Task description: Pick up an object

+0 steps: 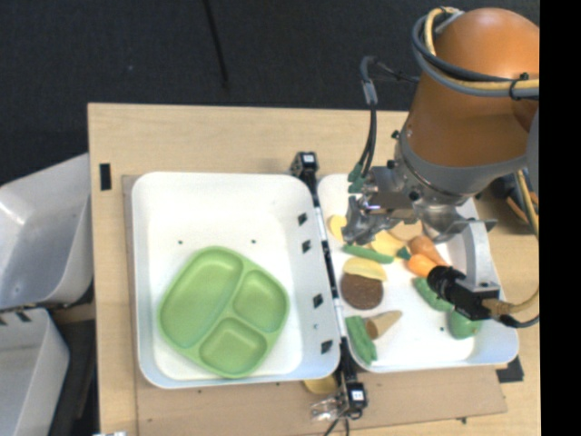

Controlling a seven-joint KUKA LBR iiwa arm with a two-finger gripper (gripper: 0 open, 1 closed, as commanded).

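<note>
We see the arm (467, 98) as a bulky rounded shell, glossy orange on top with a grey collar beneath. Yellow and black cables loop around its crown at twelve o'clock, and a thin dark cable curves down its nine o'clock side. Below sits the gripper (363, 212), a cluster of grey metal parts with small green accents.

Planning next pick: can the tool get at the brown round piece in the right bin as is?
Probably yes. The brown round piece lies uncovered, top exposed, just below the tool; a yellow-green piece touches its upper edge and may crowd a finger.
</note>
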